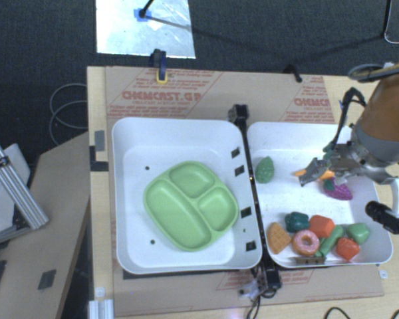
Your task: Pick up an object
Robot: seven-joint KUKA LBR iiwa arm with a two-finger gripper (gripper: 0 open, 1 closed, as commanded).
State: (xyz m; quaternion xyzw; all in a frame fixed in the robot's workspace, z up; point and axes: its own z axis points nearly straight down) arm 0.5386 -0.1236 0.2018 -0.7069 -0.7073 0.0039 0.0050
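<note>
Tool [314,173]: low in right bin [279,135], grip state cannot be told | orange piece [324,175] and purple toy [338,191] just beside it | green toy [264,169] left | green plate [189,205] in left bin [130,178]

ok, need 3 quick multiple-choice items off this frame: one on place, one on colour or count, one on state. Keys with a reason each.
1. Where does the divided plate lie?
A. left bin
B. right bin
C. on the floor

2. What colour is the plate?
A. red
B. light green
C. black

3. How does the pink doughnut lie?
A. lifted above the bin
B. on the plate
C. resting in the right bin among other toy food

Answers:
1 A, it sits on the left bin floor.
2 B, all three compartments are pale green.
3 C, it lies at the near edge beside an orange piece, apart from the pincer.
</note>
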